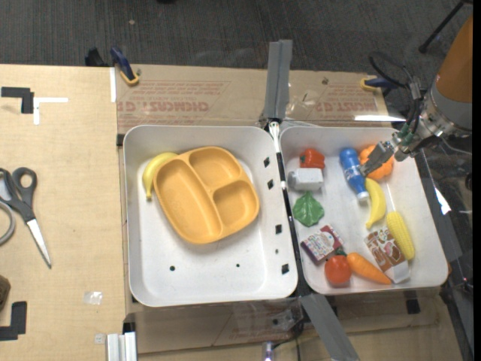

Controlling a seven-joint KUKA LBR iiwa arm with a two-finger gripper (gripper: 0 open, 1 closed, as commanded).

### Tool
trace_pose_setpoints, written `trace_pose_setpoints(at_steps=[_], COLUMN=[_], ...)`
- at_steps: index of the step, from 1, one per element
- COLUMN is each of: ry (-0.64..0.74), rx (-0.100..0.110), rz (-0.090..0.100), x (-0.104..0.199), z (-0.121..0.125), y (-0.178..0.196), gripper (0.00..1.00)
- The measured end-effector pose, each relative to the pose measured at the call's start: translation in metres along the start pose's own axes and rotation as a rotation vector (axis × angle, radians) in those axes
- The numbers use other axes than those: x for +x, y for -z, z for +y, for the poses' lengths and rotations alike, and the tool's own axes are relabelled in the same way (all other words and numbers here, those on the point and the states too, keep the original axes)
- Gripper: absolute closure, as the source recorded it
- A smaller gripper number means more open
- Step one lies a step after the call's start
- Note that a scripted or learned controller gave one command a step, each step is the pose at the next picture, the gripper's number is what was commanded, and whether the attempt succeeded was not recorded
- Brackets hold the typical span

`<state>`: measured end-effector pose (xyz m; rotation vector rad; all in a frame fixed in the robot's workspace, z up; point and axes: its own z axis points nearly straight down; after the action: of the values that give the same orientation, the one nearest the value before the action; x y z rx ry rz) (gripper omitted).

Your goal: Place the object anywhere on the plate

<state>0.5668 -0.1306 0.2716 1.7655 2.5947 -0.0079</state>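
Note:
An orange three-section plate (204, 192) lies in the left bin (150, 262), with a yellow banana (152, 171) tucked against its upper left rim. My gripper (379, 159) hangs over the right bin's upper right corner, just above an orange fruit (380, 169) and beside a blue bottle (352, 170). Whether its fingers are open or shut is unclear. Nothing is visibly held.
The right bin (342, 224) holds a red pepper (311, 158), a grey block (307, 177), a green leaf toy (308, 209), a banana (374, 201), corn (400, 234), a carrot (368, 268), a tomato (337, 271) and snack packets (321, 243). Scissors (26, 209) lie on the bench at left.

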Motion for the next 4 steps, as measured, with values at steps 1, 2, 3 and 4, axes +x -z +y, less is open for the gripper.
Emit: trace_pose_setpoints(at_steps=[1,2,3,4], ry=[0.003,0.002,0.004,0.004], rx=[0.0,0.001,0.001,0.002], rz=[-0.002,-0.002,-0.003,-0.003], x=[-0.0007,-0.0007,-0.0015,-0.0014], z=[0.0006,0.0006,0.0011,0.0011], y=[0.0085,0.0084,0.0166,0.0166], gripper=[1.0,0.0,1.0,0.0])
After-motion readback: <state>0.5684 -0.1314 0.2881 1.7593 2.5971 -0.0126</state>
